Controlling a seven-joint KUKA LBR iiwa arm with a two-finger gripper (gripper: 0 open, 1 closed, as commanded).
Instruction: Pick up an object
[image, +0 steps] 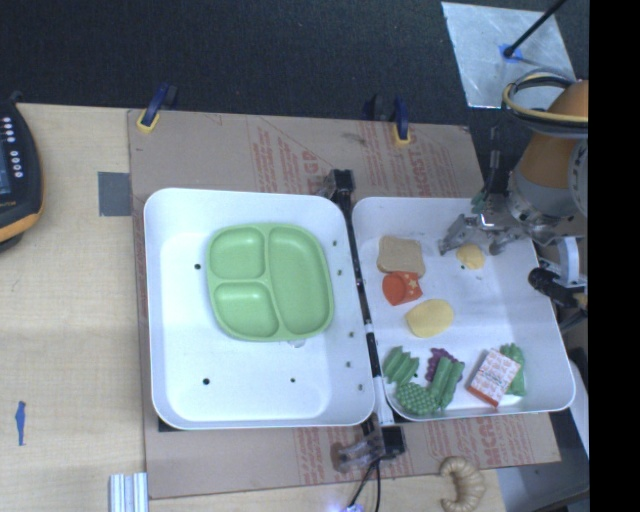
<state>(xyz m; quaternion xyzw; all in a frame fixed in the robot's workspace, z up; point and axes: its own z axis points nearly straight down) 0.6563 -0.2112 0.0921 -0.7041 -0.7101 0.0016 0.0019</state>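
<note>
The gripper (478, 236) was seen low in the right bin (540, 330), fingers spread open and gripping nothing. A small yellow piece (470, 257) lay just beside them at 6 o'clock, apparently the nearest object.

Red print on cardboard sheet (250, 150) and small carton (495, 376): illegible.
</note>
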